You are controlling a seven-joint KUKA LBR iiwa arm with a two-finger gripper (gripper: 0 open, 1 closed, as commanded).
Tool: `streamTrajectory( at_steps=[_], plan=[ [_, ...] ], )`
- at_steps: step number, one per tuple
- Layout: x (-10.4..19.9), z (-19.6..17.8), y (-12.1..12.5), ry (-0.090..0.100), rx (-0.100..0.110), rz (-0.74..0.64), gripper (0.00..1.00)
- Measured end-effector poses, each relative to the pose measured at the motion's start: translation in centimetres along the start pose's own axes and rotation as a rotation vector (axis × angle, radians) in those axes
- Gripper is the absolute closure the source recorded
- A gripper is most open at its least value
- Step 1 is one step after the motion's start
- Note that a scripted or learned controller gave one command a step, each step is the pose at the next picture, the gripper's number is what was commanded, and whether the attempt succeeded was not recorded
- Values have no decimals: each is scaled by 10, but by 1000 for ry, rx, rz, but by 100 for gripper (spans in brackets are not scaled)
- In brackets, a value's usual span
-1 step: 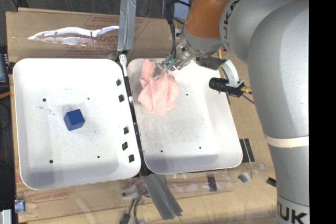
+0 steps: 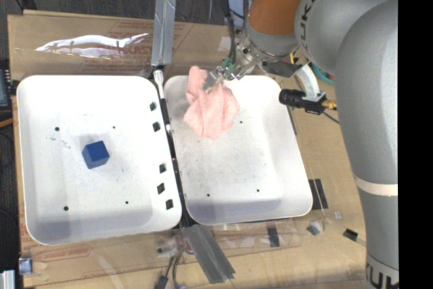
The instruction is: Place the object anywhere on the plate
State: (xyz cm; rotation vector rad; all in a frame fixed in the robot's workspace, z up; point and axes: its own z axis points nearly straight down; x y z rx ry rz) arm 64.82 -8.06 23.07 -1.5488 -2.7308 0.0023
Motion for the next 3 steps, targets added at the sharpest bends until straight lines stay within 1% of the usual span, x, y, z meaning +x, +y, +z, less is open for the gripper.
streamTrajectory(
  at_steps=[1,2,3],
  plan=[
    [54,10,-5,3,3,-407,100],
    [100,6,-11,2,2,-812,100],
    [148,13,0,3,2,-1036,100]
  ],
)
